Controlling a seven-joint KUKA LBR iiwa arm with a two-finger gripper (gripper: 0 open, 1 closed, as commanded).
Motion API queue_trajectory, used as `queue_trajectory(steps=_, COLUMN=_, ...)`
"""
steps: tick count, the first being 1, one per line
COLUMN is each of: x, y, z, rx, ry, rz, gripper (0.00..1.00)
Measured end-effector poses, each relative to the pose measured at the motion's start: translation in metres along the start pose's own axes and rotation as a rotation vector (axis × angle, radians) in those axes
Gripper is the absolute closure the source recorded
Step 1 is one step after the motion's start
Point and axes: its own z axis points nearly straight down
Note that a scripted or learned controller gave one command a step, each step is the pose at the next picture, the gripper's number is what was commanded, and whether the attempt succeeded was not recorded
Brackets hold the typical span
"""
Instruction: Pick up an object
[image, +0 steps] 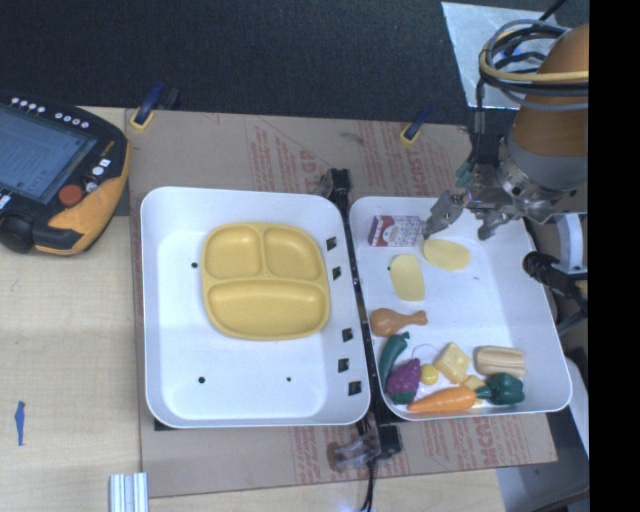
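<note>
Your arm (545, 100) reaches in from the right over the right bin's (530, 300) far end. Your gripper (465, 218) hangs there with fingers spread, pinching nothing, one fingertip just beside the pale yellow oval piece (447, 254) lying near the small red-and-white carton (394, 231).

Left bin (165, 300): yellow divided plate (266, 279) fills the middle, bare floor all round it. Right bin (545, 330): toys crowd the near edge, carrot (443, 402) to bread roll (499, 359); open floor mid-right. Far end blocked by gripper (464, 219) over a pale yellow piece (446, 254).
</note>
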Motion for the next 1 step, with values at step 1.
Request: queue_trajectory(steps=1, x=-0.0325, y=0.0300, z=0.1506, rx=0.001, ry=-0.002, rz=0.001, gripper=0.00)
